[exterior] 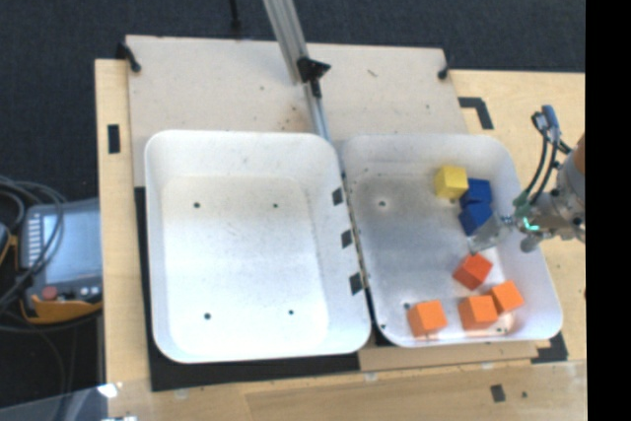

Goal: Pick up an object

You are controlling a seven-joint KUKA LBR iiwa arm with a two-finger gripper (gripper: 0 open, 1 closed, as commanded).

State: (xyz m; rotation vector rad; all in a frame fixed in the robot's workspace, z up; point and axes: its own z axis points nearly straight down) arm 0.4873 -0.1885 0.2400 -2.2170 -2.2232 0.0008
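The right bin (389, 163) holds a handful of small blocks. A yellow cube (452, 180) sits toward the bin's far right corner, with two blue cubes (476, 203) touching it on its near-right side, one partly stacked against the other. Nearer the front, a red-orange block (473, 271) lies tilted by itself. Along the bin's front edge sit three orange cubes (427, 317): one toward the middle of that edge and two close together in the front right corner, with something small and pale just in front of that pair, too blurred to identify.

The gripper (523, 224) reaches in over the bin's right rim, level with the lower blue cube and just beside it on the right. The red-orange block lies near it, toward the front. No block can be seen between the fingers, and whether they are spread or pressed together cannot be told at this size and blur.

The left bin (246, 163) lies alongside, touching the right bin along their shared edge.
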